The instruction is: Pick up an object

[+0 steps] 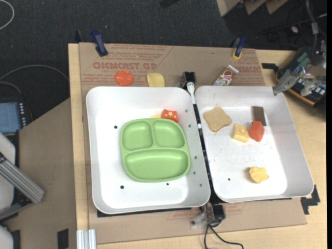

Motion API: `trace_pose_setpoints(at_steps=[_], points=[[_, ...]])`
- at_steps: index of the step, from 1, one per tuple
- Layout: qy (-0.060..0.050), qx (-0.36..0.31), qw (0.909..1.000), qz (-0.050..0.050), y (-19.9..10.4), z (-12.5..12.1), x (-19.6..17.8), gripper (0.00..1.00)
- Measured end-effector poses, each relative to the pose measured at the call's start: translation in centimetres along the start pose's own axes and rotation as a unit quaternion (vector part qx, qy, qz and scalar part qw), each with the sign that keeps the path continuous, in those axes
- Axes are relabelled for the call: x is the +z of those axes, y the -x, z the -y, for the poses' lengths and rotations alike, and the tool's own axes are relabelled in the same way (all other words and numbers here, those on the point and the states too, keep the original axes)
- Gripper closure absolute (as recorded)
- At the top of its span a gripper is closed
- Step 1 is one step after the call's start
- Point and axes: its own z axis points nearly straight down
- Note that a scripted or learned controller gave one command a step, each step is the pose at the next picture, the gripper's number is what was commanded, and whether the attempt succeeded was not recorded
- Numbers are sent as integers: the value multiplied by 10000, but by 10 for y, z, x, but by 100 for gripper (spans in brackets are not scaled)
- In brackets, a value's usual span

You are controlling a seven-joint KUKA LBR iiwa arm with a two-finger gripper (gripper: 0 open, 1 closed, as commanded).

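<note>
The right bin (290,139) holds a tan toast slice (217,119), a yellow cheese wedge (240,133), a red piece (256,131), a dark brown block (258,114) and a yellow lump (258,174). In the left bin (104,139) lies a green divided plate (154,149), with a small red strawberry-like piece (169,115) at its far edge. My gripper (284,83) hangs at the view's right, just beyond the right bin's far right corner and above the bench. It is well away from every object.
On the cardboard behind the bins lie an orange round piece (124,78), a pale yellow piece (155,80), a black item (189,78) and a small packet (225,77). Blue clamps (98,43) (238,47) hold the board's far edge.
</note>
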Motion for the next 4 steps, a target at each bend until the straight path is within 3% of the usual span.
trace_pose_setpoints(at_steps=[1,2,3,4], points=[[-48,-10,10000,-14,1,-16,142,0],[-8,16,10000,-11,-23,39,175,0],[51,6,10000,16,-21,35,161,100],[96,-19,9999,43,-94,48,167,100]])
